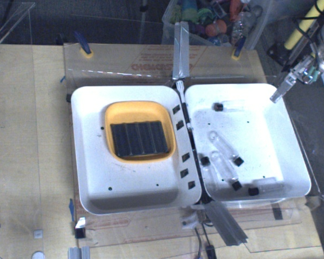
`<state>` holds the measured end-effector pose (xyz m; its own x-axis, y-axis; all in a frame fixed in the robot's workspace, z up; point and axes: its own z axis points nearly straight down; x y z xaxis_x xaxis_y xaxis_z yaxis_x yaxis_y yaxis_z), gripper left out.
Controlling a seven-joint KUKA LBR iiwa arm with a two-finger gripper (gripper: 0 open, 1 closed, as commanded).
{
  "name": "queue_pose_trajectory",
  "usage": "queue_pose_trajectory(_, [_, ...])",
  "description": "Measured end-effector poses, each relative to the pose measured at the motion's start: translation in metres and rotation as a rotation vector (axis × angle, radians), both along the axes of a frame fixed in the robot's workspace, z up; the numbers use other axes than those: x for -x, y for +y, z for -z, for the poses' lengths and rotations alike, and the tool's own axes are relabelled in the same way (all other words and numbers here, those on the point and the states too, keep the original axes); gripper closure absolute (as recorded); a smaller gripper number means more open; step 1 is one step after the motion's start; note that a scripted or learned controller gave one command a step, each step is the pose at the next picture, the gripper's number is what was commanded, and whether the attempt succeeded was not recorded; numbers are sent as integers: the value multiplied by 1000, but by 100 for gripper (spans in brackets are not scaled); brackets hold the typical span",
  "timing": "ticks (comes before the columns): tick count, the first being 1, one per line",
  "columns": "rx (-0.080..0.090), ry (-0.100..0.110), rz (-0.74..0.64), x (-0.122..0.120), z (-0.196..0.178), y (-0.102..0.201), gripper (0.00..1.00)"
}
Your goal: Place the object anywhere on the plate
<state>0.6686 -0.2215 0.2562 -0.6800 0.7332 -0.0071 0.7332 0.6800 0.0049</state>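
Light wood tabletop (27, 144), dark floor behind it, and a clear tub of coloured toys (216, 9) at the top edge. Two white bins sit side by side on the tabletop: left bin (89, 182), right bin (281, 139).

In the left bin we see a yellow plate (112, 112), squarish with rounded corners. On it lies a dark ribbed block (139, 138). It is flat and rectangular, near black, with about five lengthwise ridges. It sits inside the plate's rim and covers most of the plate's floor, towards the near side.

The gripper (276, 95) is over the far right corner of the right bin, well apart from the plate and block. It shows as a thin grey taper, small and blurred. We cannot tell whether it is apart or together, and we see nothing in it.

The right bin holds several clear pieces with black ends (222, 154). They are transparent against the white, so their outlines and count are hard to make out. The arm above the gripper is cut off by the frame edge.
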Motion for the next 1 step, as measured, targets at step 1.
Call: queue_pose_trajectory(1, [2,-1,-290,20,-47,0,0])
